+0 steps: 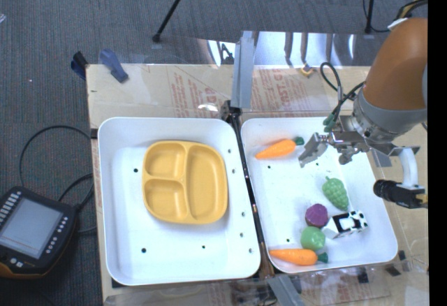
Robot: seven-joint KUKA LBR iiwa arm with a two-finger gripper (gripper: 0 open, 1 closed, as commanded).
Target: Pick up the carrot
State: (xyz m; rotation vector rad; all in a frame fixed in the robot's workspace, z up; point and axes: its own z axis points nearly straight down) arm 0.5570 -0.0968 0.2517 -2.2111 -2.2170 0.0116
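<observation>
A cardboard-topped bench [174,88] on grey carpet holds two white bins: the left bin [115,158] carries a yellow divided plate [186,181], while the right bin [370,186] holds toy food. The arm [394,81] enters from three o'clock, and its gripper [318,147] hangs just beside a carrot [276,149] at the bin's ten o'clock, probably lining up a grab; nothing sits between its fingers, and I cannot tell their spread. A second carrot [295,256] lies at six o'clock.

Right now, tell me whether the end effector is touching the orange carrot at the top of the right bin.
Apart. The camera view shows white bin floor between the end effector and the orange carrot's green tip.
</observation>
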